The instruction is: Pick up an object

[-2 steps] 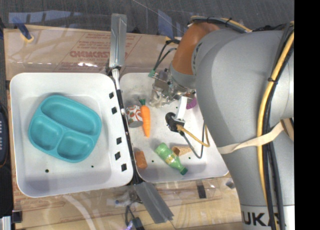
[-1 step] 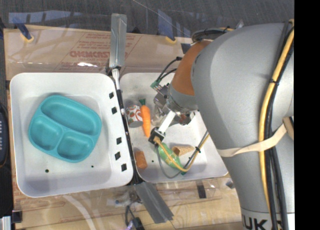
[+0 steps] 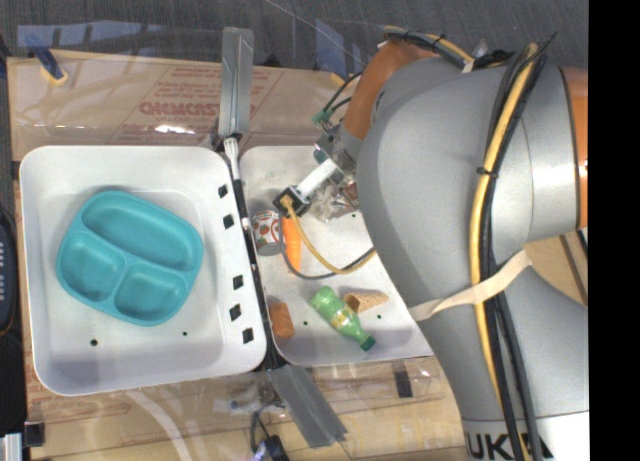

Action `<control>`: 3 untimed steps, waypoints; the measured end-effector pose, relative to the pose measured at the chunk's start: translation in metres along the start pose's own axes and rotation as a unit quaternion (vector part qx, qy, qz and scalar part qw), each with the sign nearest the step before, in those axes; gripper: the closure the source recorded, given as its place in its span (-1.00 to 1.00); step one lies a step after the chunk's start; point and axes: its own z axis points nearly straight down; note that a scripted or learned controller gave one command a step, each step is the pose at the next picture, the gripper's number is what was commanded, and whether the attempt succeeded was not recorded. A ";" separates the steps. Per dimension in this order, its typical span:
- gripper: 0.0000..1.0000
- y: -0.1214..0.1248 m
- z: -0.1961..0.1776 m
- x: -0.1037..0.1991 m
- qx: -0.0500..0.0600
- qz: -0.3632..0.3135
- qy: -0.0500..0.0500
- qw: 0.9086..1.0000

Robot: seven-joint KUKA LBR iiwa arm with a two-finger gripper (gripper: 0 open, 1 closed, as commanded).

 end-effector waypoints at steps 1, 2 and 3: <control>1.00 0.024 0.001 -0.043 0.003 0.134 -0.002 0.991; 1.00 0.064 0.000 -0.089 0.002 0.144 -0.002 0.990; 1.00 0.062 -0.010 -0.086 0.005 0.139 -0.003 0.990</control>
